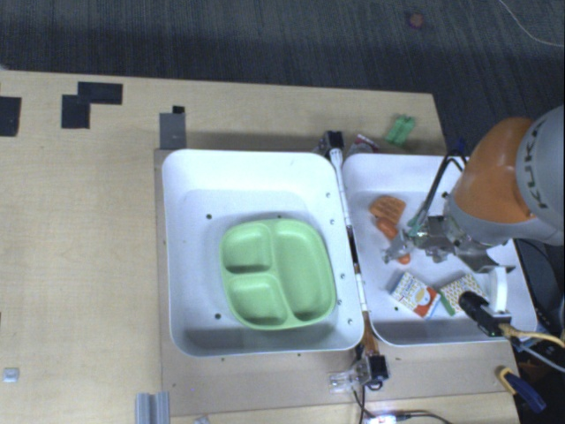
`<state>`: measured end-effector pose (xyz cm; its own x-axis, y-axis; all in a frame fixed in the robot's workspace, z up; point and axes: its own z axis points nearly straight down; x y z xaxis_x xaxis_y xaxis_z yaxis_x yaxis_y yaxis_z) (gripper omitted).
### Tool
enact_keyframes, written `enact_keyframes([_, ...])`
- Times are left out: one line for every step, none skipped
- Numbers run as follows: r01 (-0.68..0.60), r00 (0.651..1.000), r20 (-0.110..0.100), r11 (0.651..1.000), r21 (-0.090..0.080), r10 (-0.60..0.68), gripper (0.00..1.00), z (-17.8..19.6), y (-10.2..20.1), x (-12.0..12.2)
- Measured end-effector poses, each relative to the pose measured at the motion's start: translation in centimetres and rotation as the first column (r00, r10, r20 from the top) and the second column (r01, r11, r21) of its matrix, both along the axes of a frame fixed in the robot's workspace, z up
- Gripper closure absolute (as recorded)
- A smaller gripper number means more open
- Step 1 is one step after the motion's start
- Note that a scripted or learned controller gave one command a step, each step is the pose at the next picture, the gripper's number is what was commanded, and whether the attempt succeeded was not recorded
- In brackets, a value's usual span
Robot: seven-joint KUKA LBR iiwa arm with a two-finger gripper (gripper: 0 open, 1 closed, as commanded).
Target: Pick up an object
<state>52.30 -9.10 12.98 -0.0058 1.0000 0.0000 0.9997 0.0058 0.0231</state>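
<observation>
Looks like the approach step is what's being done here: the gripper (402,250) is hung low in the right bin (372,307) just beside the orange object (387,212), open or closed can't be told, so centring over it is probably needed next.

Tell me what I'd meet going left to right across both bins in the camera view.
Green tray in the left bin → then, in the right bin: orange piece → small carton → patterned packet.
</observation>
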Motion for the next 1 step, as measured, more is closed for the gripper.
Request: enact_keyframes([0.002,1.000,-0.016,1.000,0.000,-0.002,0.00,-4.32,0.24,4.95])
